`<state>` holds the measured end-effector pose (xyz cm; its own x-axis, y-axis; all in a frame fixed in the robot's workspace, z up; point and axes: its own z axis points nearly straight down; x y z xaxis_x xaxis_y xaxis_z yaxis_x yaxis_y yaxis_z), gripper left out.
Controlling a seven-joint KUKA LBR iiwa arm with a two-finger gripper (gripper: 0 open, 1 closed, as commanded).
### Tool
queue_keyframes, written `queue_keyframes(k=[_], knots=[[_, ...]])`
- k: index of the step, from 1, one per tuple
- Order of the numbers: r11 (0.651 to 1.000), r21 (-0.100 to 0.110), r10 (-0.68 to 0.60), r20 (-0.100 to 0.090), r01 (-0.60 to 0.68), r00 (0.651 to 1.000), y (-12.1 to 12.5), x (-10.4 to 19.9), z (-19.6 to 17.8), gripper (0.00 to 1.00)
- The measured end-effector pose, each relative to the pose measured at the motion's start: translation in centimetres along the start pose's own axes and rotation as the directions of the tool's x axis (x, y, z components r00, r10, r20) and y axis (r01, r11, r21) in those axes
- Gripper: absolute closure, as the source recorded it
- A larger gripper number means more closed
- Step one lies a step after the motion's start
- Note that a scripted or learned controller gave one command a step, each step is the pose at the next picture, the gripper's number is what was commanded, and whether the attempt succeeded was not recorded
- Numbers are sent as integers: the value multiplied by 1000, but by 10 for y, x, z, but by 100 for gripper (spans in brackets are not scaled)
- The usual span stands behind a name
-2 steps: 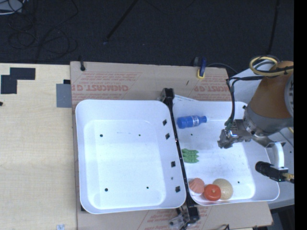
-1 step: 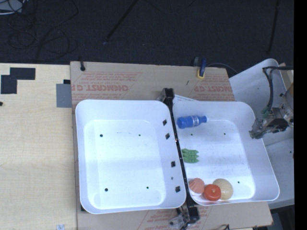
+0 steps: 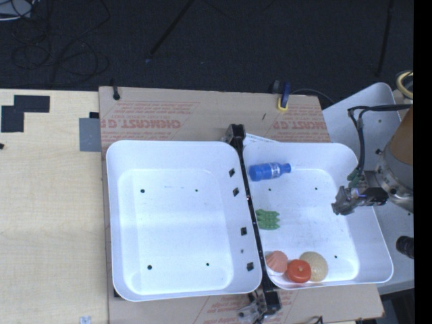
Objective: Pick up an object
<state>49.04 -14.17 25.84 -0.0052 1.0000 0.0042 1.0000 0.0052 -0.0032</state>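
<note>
The gripper (image 3: pixel 343 204) hangs over the right bin (image 3: pixel 368 262) at 3 o'clock; I cannot tell its state. The blue bottle (image 3: pixel 269 171) lies at 11 o'clock, the green object (image 3: pixel 267 219) at 9.

1. The counter (image 3: pixel 47 201) is pale wood, bare along the left of the frame, with dark rectangular patches near its upper left.
2. A brown cardboard sheet (image 3: pixel 202 117) with red printing lies flat on the counter, centre to right.
3. Two shallow white bins sit on the cardboard side by side, touching along a dark divider: the left bin (image 3: pixel 121 181) at centre frame, the right bin (image 3: pixel 368 255) toward the right.
</note>
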Motion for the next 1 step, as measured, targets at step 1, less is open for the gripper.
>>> queue_keyframes(k=[1], knots=[[1000,-1,9,7,-9,1000,42,-76,38,100]])
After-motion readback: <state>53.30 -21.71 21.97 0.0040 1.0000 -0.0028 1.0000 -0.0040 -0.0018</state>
